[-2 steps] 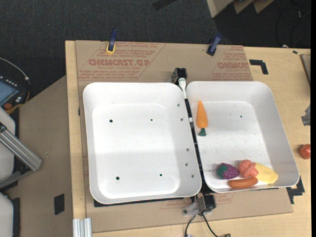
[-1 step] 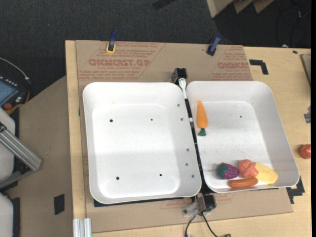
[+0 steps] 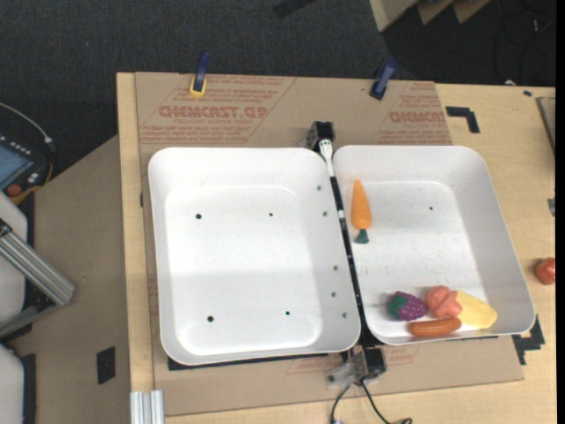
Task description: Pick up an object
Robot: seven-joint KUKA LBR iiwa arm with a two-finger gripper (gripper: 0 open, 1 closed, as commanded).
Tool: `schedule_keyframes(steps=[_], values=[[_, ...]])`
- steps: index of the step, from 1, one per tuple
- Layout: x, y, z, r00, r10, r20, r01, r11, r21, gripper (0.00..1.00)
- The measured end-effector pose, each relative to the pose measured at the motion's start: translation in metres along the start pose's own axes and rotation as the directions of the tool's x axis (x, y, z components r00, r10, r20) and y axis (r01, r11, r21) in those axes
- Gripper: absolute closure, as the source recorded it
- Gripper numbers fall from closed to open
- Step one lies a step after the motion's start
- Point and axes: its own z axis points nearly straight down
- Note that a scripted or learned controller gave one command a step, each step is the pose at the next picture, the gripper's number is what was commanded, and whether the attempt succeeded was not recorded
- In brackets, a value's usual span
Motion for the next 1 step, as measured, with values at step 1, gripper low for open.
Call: schedule_keyframes(steps=[1], values=[[-0.0004, 0.0009, -0.0105, 1.000, 0.000, 0.003, 0.000, 1.000, -0.004, 1.00]])
